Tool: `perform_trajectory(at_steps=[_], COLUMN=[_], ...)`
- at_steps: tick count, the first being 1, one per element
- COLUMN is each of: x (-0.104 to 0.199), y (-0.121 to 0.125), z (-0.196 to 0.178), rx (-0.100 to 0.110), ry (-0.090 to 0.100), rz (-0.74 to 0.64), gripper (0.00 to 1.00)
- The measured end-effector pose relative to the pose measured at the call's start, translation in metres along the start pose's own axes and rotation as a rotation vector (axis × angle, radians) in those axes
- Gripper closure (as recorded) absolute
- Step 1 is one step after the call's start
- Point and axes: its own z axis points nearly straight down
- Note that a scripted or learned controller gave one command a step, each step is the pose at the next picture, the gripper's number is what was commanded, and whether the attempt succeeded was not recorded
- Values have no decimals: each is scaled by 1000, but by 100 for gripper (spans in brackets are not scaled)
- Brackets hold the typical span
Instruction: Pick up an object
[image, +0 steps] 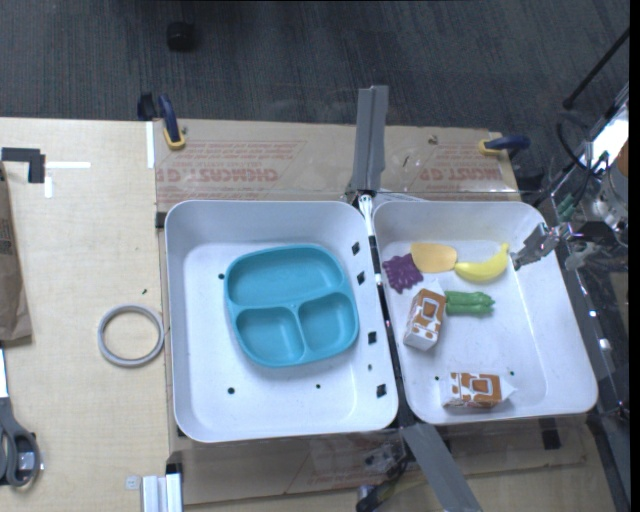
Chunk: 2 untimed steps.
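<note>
Across the right white bin (560, 330), the banana (482, 266) lay at nine o'clock from the tool (527, 250), long axis toward it; its grip state unclear.

I can't tell the gripper (528, 250) finger state, the arm (610, 190) is cropped at right, and scissors (15, 450) are cropped at left.

I see my gripper (528, 250) just beside the banana (482, 266) in the right bin (560, 330); the left bin (190, 330) holds a blue tray (290, 305).
</note>
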Motion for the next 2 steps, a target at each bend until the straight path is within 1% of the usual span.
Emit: perform_trajectory(at_steps=[1, 2], x=[10, 6], y=[37, 68], z=[100, 147], rx=[0, -2], ry=[1, -1], rz=[170, 95], gripper=[0, 0])
